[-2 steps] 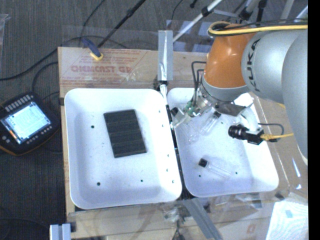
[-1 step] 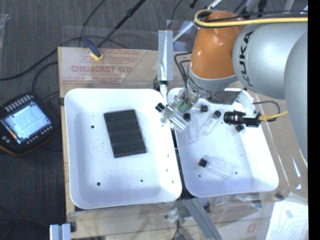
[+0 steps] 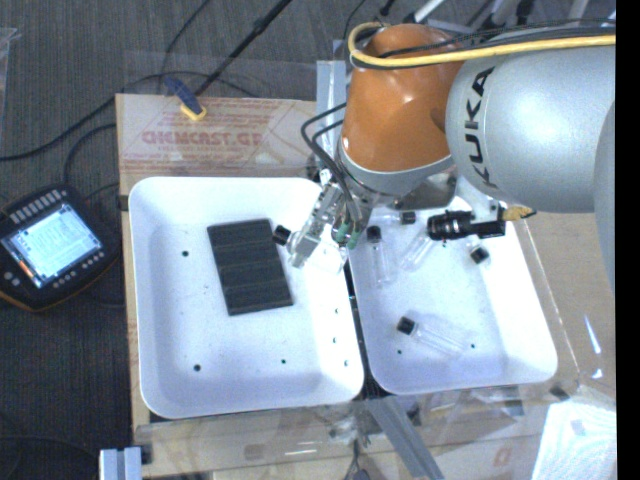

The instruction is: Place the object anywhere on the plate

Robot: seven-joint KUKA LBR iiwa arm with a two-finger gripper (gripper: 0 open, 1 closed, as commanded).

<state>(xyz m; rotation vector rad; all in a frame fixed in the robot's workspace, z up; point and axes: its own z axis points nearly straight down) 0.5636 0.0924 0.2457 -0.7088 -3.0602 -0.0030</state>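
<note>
Now left bin (image 3: 170,358) holds dark plate (image 3: 249,266); right bin (image 3: 520,338) has vials (image 3: 432,336).

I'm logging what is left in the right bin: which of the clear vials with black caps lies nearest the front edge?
The vial lying alone toward the right bin's front, cap at its left end. The other vials cluster at the back, beside the gripper.

Dark ridged plate (image 3: 249,266) flat in left bin (image 3: 160,368); jaws (image 3: 318,230) above its right edge; vials (image 3: 432,336) in right bin (image 3: 520,358)

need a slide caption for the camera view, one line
KUKA arm's hand poised over the left bin beside the dark plate, clear vials lying in the right bin.
</note>
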